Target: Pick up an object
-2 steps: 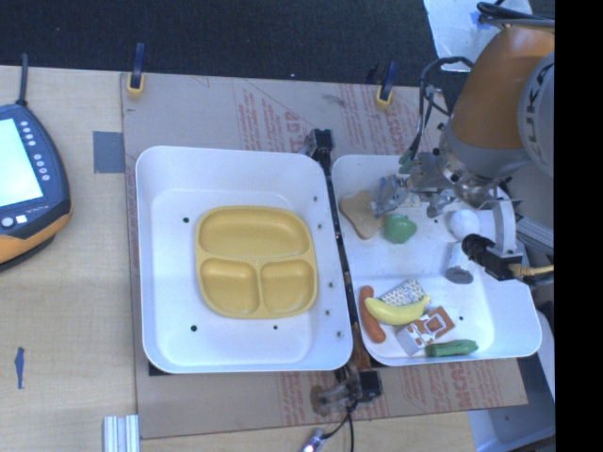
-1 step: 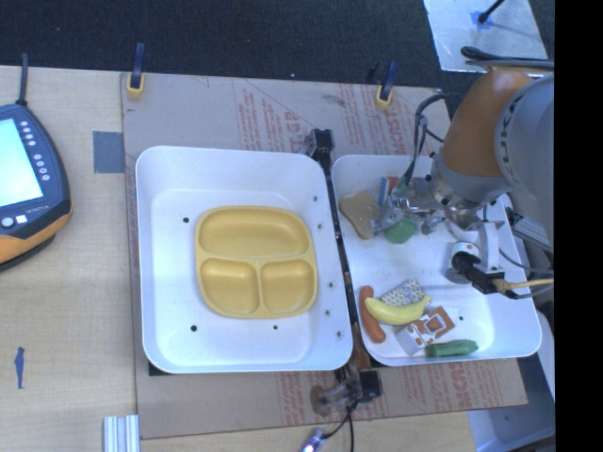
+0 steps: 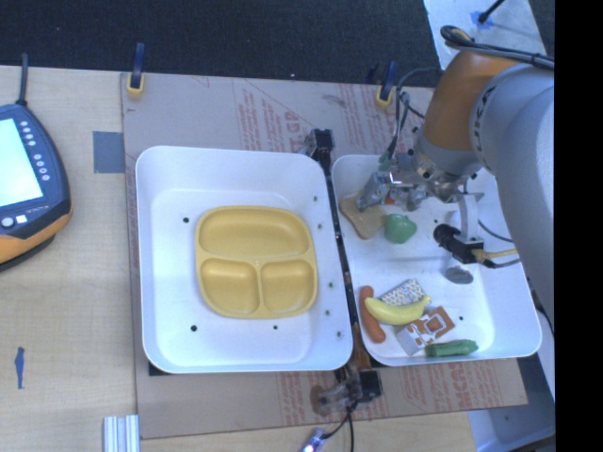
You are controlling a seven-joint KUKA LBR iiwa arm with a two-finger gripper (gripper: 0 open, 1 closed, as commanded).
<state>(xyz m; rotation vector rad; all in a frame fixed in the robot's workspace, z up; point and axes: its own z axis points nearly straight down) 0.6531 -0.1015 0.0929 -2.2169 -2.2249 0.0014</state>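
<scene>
Hand [image 3: 391, 192] is lowered into the right bin [image 3: 513, 342], seemingly for a grasp, just beside the green object [image 3: 400, 228]; whether it is clenched or released cannot be told

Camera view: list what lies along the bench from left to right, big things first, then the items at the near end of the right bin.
Handheld controller → left bin holding the yellow divided plate → right bin. In its near end: orange sausage, banana, green cucumber.

Bright, even light; soft shadows; slightly blurry.
</scene>
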